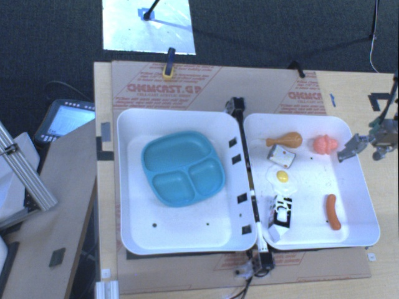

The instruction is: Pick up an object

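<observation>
Hovering at the right edge of the right bin (358, 226), the claw (364, 144) sits just beside the pink toy (325, 144); whether it is wide or narrow I cannot tell, and nothing shows in its grip. This looks like the approach step. Next it must come over one item, such as the pink toy or the sausage (333, 212), and descend squarely.

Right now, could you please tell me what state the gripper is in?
Gripper: over the right bin's right edge near the pink toy, nothing visibly held; open or closed cannot be told.
</observation>
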